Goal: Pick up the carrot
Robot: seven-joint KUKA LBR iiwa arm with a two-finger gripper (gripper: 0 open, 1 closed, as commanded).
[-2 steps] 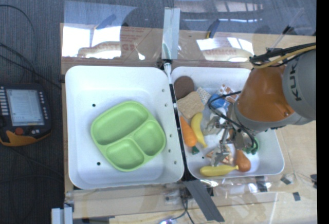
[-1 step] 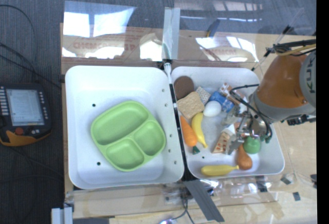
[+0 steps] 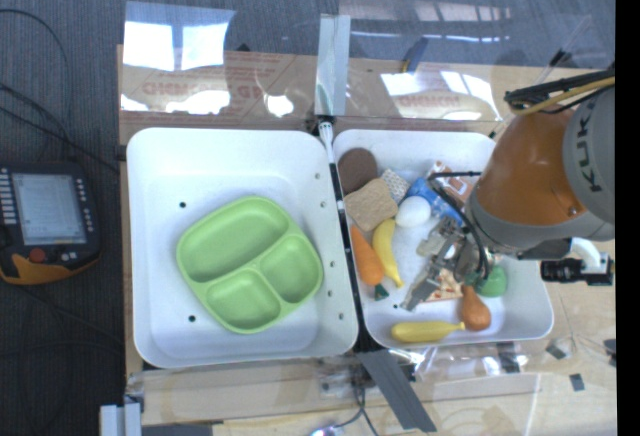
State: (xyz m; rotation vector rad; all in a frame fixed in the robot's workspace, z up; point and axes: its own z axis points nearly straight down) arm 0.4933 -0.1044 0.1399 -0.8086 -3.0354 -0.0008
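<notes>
The carrot [image 3: 366,259] is a short orange piece lying along the left wall of the right bin [image 3: 520,324], next to a yellow banana-like piece [image 3: 387,250]. My gripper [image 3: 418,292] hangs low over the middle of that bin, slanting down and to the left. It is a little to the right of the carrot and apart from it, with the yellow piece in between. Nothing orange shows at its tip. The grey arm with its orange band [image 3: 525,179] covers the bin's right part.
Around the gripper lie a white egg [image 3: 412,213], a tan cracker [image 3: 370,204], a brown round piece [image 3: 357,165], a yellow banana [image 3: 425,331], a drumstick [image 3: 475,309] and a green item [image 3: 493,279]. The left bin [image 3: 160,174] holds a green divided plate [image 3: 250,264].
</notes>
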